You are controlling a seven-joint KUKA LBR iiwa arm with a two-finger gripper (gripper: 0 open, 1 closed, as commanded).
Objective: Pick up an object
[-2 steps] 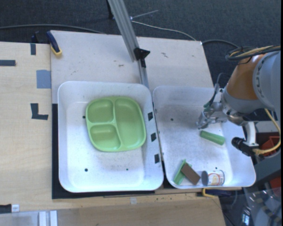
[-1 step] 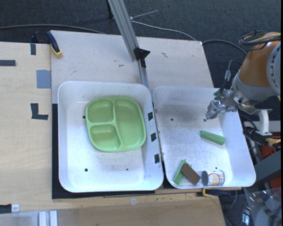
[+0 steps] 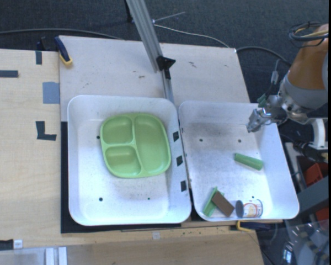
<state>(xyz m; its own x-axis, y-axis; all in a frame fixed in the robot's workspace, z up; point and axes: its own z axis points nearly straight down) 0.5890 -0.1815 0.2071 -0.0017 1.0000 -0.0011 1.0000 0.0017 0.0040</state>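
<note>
Two shallow white bins sat side by side on the surface [image 3: 116, 65]. The left bin [image 3: 80, 164] held one light green divided plate [image 3: 135, 145] with three compartments, lying flat near its middle. The right bin [image 3: 209, 126] held four small things: one green block [image 3: 248, 161] lying alone toward the right wall, and three clustered along the near edge, a green strip [image 3: 210, 202], a brown block [image 3: 223, 205] touching it, and a small can [image 3: 249, 208] on its side just beside the brown block.

The tool [image 3: 255, 120] hung at the far right corner of the right bin, above and well apart from the green block, with nothing visible between its tips; whether its tips were spread or closed could not be told. The arm [image 3: 308, 70], grey with an orange band, reached in from the right.

One slanted metal rail [image 3: 143, 24] crossed the far side of the surface and ended near the gap between the bins. One blue and yellow clamp [image 3: 63, 51] lay at the far left corner of the surface. Thin cables [image 3: 209, 39] ran along the dark floor beyond. Nothing lay between the tool and the green block.
</note>
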